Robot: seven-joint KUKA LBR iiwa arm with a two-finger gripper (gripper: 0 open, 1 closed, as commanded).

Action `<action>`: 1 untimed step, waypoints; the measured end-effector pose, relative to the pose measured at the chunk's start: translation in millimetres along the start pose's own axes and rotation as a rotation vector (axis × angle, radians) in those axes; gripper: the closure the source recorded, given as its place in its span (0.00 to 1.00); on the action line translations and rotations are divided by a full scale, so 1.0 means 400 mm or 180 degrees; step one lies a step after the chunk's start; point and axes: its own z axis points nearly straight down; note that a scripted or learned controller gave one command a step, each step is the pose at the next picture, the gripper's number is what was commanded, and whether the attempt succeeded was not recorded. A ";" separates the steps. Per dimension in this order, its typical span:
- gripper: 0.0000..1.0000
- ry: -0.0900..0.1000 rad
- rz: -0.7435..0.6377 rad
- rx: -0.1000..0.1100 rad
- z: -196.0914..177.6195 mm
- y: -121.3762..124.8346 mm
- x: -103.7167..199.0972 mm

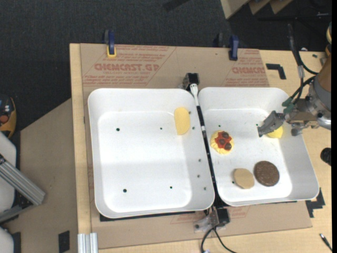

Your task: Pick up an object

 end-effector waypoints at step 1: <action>0.00 0.0012 -0.0003 0.0039 0.247 -0.065 0.066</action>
